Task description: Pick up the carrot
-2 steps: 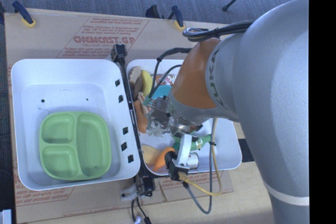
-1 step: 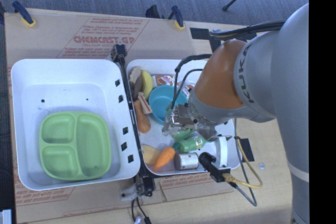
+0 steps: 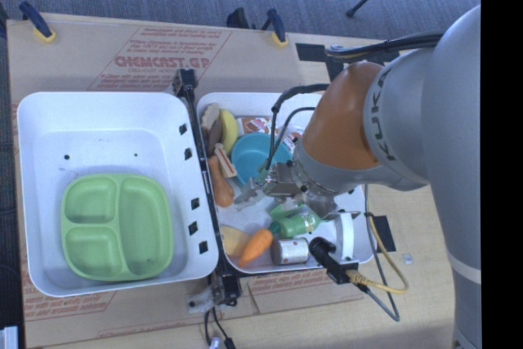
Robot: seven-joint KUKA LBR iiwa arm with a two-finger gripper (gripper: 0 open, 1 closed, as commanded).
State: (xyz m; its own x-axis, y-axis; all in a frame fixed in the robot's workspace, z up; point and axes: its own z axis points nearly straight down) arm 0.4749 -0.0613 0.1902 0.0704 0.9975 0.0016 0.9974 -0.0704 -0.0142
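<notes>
Carrot (image 3: pixel 256 245) near the right bin's (image 3: pixel 357 256) front edge looks light, stiff and smooth, best pinched across its thick middle; the gripper's (image 3: pixel 276 185) state I cannot tell.

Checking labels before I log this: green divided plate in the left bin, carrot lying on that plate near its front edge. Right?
Not quite. The green divided plate is in the left bin, but the carrot is not on it. The camera view shows the carrot lying in the right bin, near its front edge, beside a silver can.
</notes>
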